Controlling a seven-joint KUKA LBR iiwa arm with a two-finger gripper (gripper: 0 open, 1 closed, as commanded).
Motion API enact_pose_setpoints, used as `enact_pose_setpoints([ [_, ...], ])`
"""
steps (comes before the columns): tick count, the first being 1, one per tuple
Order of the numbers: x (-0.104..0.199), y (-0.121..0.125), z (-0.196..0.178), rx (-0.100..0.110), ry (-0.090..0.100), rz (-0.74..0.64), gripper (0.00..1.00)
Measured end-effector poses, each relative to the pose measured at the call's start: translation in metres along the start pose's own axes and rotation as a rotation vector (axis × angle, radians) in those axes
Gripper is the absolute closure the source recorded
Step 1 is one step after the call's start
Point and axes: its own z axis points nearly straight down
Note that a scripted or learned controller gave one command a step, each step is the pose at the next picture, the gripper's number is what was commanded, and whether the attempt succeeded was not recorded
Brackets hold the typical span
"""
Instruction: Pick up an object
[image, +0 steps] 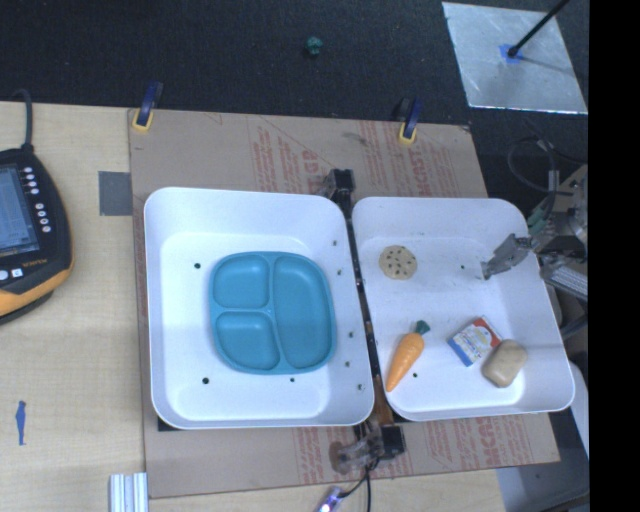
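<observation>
The right bin (440, 400) holds a round cookie (398, 263) near its back left, an orange carrot (405, 357) with a green top at the front left, a small blue and red box (473, 341) and a tan potato-like lump (504, 363) at the front right. My gripper (505, 256) hangs over the bin's right side, behind the box and apart from every object. Nothing is between its grey fingers.
The left bin (170, 300) carries a blue divided plate (271, 311). A teach pendant (25, 235) lies at the bench's left edge. Clamps (147, 107) hold the cardboard at the back. Cables and arm parts crowd the right edge.
</observation>
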Motion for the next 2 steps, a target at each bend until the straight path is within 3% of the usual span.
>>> enact_pose_setpoints([
  [1, 0.051, 0.047, 0.06, 0.004, 0.001, -0.003, 0.0],
  [2, 0.073, 0.004, 0.151, 0.004, 0.0, -0.001, 0.0],
])
